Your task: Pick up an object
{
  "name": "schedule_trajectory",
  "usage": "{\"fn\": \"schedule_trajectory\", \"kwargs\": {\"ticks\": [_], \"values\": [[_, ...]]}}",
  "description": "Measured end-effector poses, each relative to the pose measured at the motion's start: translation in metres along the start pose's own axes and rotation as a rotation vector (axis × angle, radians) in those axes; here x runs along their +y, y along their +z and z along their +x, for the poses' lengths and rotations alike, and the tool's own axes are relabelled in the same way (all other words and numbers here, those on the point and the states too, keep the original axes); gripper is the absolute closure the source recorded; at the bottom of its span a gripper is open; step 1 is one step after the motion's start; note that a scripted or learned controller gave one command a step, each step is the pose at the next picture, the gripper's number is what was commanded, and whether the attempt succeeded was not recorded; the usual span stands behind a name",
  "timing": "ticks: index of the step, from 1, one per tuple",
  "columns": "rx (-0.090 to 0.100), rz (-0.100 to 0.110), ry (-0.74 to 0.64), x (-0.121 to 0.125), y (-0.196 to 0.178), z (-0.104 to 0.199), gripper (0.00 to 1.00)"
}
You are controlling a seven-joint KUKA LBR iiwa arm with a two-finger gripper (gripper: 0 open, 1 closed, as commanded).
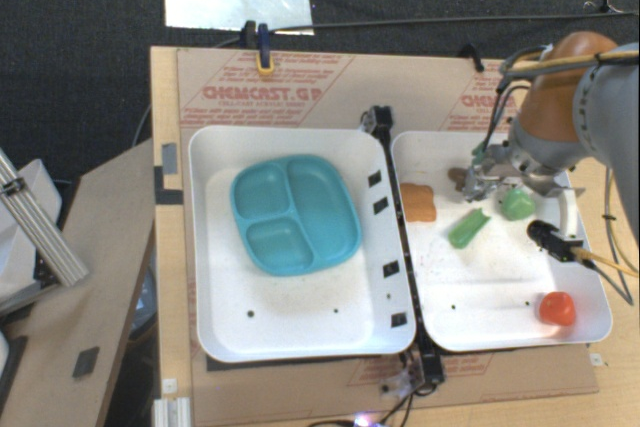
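The right bin [500, 320] holds an orange block [418, 203] by its left wall, a long green piece [467, 228] near the middle, a rounder green object [518, 205] further right, and a red-orange ball [557, 308] in the near right corner. My gripper [478, 186] hangs low over the far part of this bin, just above the long green piece and left of the rounder green one. Nothing shows between its fingers.
The left bin [215, 315] holds a teal divided plate [295, 213]. A black divider with clips [390, 215] runs between the two bins. The grey arm with its orange band [560, 105] comes in from the right, over the right bin's far corner.
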State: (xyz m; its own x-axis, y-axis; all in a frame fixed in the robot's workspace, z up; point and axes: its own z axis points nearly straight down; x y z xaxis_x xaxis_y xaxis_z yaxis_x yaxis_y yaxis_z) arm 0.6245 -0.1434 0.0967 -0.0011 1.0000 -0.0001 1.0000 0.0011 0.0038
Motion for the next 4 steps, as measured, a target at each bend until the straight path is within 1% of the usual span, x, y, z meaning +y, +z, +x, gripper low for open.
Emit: {"fn": "schedule_trajectory", "kwargs": {"ticks": [1,2,3,4], "values": [[0.0,0.0,-0.003,0.007,-0.045,0.003,1.0],[0.0,-0.001,-0.004,0.006,-0.088,0.005,1.0],[0.0,0.0,-0.004,0.007,-0.11,0.005,1.0],[0.001,0.002,-0.007,-0.006,-0.121,0.047,1.0]]}}
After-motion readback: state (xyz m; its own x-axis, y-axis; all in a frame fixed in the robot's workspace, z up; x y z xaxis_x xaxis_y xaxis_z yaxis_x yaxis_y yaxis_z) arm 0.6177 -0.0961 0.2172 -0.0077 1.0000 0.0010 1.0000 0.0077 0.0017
